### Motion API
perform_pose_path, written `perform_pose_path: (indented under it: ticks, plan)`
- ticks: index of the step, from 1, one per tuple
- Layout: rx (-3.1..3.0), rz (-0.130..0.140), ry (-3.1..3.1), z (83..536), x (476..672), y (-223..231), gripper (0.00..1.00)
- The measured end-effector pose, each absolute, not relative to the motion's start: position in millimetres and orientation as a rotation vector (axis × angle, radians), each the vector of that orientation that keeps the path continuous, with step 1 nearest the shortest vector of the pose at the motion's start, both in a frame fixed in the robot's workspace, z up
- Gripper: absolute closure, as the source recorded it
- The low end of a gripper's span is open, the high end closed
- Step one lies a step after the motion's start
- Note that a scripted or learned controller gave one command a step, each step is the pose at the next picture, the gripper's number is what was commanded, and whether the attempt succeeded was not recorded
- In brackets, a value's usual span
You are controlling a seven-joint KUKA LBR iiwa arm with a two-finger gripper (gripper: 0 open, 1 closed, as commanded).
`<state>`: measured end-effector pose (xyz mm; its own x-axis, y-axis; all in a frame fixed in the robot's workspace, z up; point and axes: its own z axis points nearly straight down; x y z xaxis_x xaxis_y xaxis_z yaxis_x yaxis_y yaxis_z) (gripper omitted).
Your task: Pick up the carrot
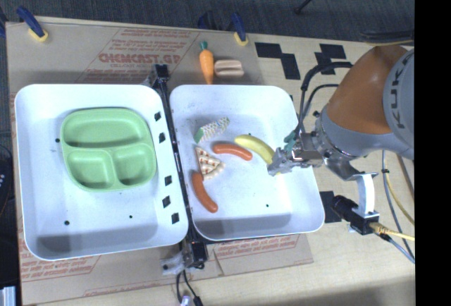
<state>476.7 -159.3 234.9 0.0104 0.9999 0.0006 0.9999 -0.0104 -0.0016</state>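
Carrot: small, orange with a green top, lying lengthwise on the counter just beyond the far rim of the right bin, beside a hot-dog bun. Fingers: over the right bin's right side, close to a banana; their opening cannot be told, nothing seen held. Arm: grey, orange-banded, reaching across the right bin's right rim.
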Motion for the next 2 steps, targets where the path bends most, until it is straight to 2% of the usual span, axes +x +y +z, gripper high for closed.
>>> perform_pose_path:
  ticks: [1,2]
  plan:
    - [-2.662,0.002,-1.665,229.9,476.6,-138.6,1.00]
    - [-2.901,0.005,-1.196,265.6,476.0,-166.1,1.00]
